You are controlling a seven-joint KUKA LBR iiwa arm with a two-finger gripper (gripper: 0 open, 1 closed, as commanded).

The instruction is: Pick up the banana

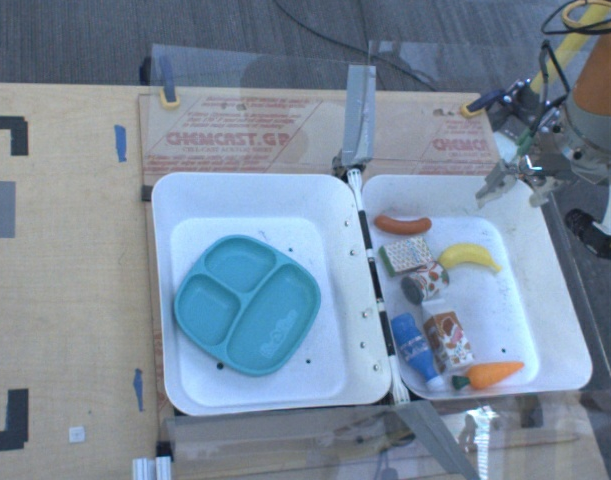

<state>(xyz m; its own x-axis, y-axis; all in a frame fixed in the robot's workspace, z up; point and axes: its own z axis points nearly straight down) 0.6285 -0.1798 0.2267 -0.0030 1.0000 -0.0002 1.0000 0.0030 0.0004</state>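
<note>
Camera view: the curved yellow plastic banana [470, 258] lies flat in the right shallow white bin [545, 308], at about one o'clock from that bin's middle, apart from the red sausage [402, 224] at its ten o'clock and the small patterned box [409, 255] just beside it at nine. Its upper side is bare, which should suit a reach from above. The two-finger gripper [514, 183] hangs over the bin's upper right rim, at the banana's one o'clock, its prongs splayed apart with nothing between them, probably staged for the descent.

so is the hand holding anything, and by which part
Nothing is held. The hand is above the right bin's upper rim, apart from the curved yellow banana, which lies in that bin.
</note>
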